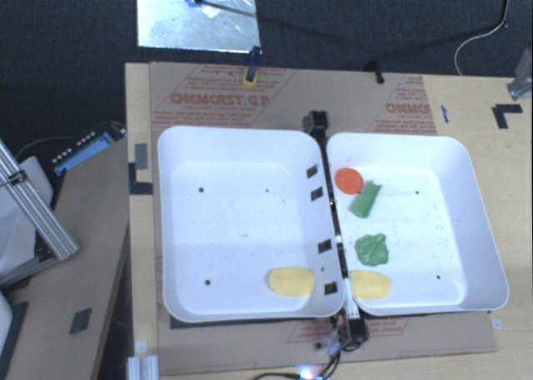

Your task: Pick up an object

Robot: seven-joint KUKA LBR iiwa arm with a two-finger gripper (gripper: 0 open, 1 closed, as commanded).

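Probably easiest: small green oblong block (366,199) in right white bin (479,203), looks light, rigid; grip across narrow sides; gripper state unknown.

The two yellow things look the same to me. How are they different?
The left yellow piece lies in the left bin; the right yellow piece lies in the right bin. The left one looks rounder, the right one flatter. Both are yellow and sit near the divider.

Left bin (241,162) open — lemon (291,281) aside
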